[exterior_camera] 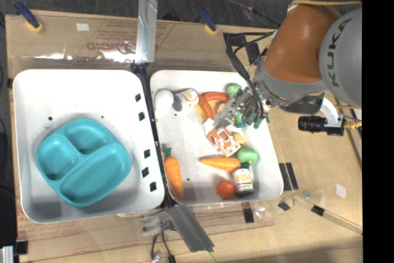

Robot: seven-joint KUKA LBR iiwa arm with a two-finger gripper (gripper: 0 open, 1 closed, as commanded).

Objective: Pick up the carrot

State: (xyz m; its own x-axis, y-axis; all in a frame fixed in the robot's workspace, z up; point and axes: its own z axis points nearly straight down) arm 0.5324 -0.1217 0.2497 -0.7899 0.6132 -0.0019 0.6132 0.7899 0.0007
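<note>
A carrot [173, 175] with a green top lies along the left wall of the right bin [184, 80], near its front corner. A second tapered orange vegetable [220, 163], also carrot-like, lies in the front middle of that bin. My gripper [239, 113] hangs over the right-centre of the bin, just above an orange-and-white carton [223, 140]. It is well apart from both orange vegetables. Its tips are hidden among the clutter.
The right bin also holds a green fruit [247, 155], a red tomato [225, 189], a small jar [244, 180], an orange sausage [213, 96], a white piece [165, 97] and a green item [234, 89]. A teal divided plate [83, 160] sits in the left bin [37, 89].
</note>
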